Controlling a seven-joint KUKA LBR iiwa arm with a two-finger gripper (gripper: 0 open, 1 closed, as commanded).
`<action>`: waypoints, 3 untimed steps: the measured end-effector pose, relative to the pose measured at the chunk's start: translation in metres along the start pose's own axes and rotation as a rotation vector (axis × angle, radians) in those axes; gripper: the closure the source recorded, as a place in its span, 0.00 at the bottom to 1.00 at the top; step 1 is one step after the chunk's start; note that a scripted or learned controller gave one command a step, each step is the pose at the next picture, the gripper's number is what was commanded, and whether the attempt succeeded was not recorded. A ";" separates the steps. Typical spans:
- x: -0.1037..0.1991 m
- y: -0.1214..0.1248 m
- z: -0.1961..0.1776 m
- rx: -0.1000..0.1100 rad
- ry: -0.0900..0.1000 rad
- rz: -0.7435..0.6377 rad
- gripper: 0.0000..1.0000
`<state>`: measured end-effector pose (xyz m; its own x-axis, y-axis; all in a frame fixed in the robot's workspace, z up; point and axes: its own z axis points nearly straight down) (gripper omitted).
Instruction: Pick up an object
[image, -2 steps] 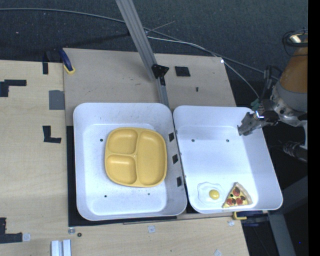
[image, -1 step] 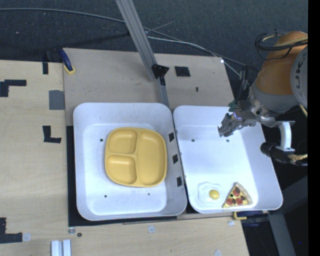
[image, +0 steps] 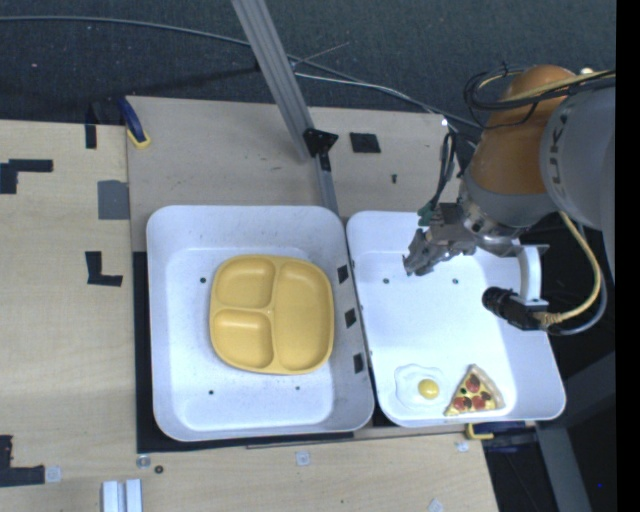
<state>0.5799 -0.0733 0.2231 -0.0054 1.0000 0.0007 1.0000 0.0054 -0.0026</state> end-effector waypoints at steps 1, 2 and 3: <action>0.056 0.007 -0.009 -0.002 0.001 -0.002 1.00; 0.105 0.008 0.000 0.001 0.000 -0.001 1.00; 0.165 0.012 0.001 -0.001 0.001 -0.003 1.00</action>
